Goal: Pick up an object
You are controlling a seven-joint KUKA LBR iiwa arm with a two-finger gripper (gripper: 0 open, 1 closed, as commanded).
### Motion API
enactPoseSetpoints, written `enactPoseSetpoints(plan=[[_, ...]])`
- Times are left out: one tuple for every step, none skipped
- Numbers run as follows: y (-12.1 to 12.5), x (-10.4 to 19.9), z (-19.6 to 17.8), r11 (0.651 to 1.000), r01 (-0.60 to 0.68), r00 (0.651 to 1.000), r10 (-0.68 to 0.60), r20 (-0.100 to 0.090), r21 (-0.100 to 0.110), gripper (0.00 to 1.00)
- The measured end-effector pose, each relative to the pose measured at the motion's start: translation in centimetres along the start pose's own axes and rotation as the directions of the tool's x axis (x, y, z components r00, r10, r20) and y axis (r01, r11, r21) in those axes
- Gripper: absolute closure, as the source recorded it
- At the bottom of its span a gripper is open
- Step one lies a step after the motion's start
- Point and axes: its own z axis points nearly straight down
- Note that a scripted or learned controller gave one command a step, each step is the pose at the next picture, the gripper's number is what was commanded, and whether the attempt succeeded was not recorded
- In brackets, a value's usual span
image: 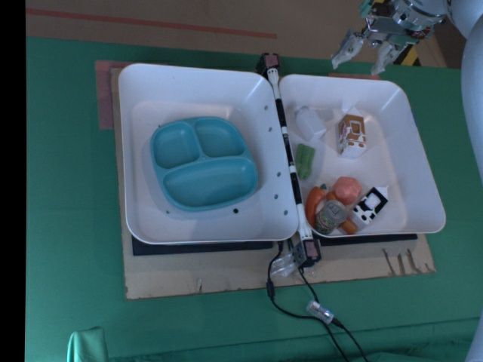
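My gripper [364, 57] hangs open above the far rim of the right bin [423, 194], with nothing between its fingers. Below it in that bin lie a white bottle [309, 121] and an orange-and-white carton [352, 134]. A green pod [304, 161] lies near the divider. At the near side sit a carrot [315, 200], a small can [330, 216], a pink-orange lump [348, 189] and a black-and-white cow-pattern carton [370, 206].
The left bin [151, 89] holds a teal three-section plate [202, 162]. A black-and-white bar [284, 138] runs between the bins. Cables [302, 292] trail off the front of the cardboard base onto the green cloth.
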Motion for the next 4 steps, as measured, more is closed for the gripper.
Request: enactPoseSetpoints(plan=[[0.1,0.4,11.8,1.000,0.001,1.000,-0.001,0.003,0.009,0.00],[-2.2,-0.3,13.9,1.000,0.001,1.000,-0.001,0.002,-0.006,0.00],[-2.0,-0.4,12.9,1.000,-0.001,1.000,0.001,0.005,-0.011,1.00],[0.4,-6.0,1.8,1.000,-0.001,1.000,0.001,0.004,-0.005,1.00]])
